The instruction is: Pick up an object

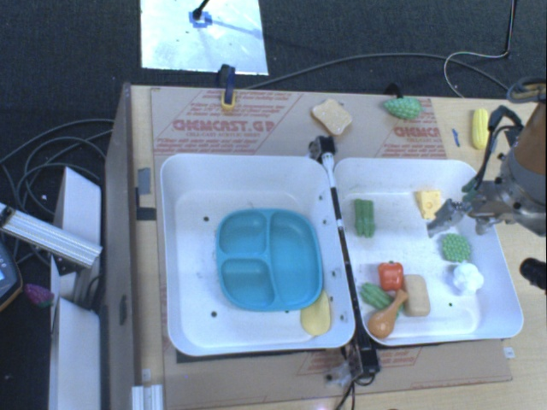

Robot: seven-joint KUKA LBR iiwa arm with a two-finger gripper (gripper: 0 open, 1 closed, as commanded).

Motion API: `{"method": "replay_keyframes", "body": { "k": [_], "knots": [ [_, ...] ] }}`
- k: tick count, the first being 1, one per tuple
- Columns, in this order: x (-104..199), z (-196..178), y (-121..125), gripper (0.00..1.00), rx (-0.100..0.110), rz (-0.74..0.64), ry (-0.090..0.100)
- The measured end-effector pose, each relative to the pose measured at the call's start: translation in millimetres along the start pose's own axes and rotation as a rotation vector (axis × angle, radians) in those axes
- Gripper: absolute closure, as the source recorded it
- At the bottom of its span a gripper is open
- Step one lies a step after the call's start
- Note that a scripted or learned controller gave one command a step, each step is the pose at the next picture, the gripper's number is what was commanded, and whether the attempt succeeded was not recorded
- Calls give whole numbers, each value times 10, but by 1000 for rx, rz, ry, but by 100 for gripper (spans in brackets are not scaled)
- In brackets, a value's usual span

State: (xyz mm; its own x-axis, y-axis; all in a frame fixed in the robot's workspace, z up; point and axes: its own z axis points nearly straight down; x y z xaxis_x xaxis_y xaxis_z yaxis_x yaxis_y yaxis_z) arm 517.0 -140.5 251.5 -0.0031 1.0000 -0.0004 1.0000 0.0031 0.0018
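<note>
so the arm (527,156) is seen coming in from the right, mostly cut off by the frame edge, with the gripper (453,214) hanging over the right bin (496,314) near its right side. whether the jaws are wide or narrow can't be told, the metal bits are blurred together. nothing is seen held between them.

in the right bin, a yellow cheese-like wedge (429,202) sits just beside the gripper, and a bumpy green piece (455,247) lies just below it. a white lump (466,277) is near the right wall; what it is can't be made out. a green pickle-shaped piece (365,217) lies near the divider, and a red pepper (391,275), tan block (416,295), orange spoon-like thing (387,316) and small green veg (373,295) are bunched up, partly overlapping.

the left bin (184,254) is taken up by a blue divided plate (267,259), with a yellow piece (316,316) half tucked under its corner.
</note>
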Motion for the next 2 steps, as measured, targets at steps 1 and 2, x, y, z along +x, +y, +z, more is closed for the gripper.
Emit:
{"method": "replay_keyframes", "body": {
  "k": [1,2],
  "knots": [
    [331,1114,153,0,4,0,1],
    [568,1673,42,0,1,1,1]
  ]
}}
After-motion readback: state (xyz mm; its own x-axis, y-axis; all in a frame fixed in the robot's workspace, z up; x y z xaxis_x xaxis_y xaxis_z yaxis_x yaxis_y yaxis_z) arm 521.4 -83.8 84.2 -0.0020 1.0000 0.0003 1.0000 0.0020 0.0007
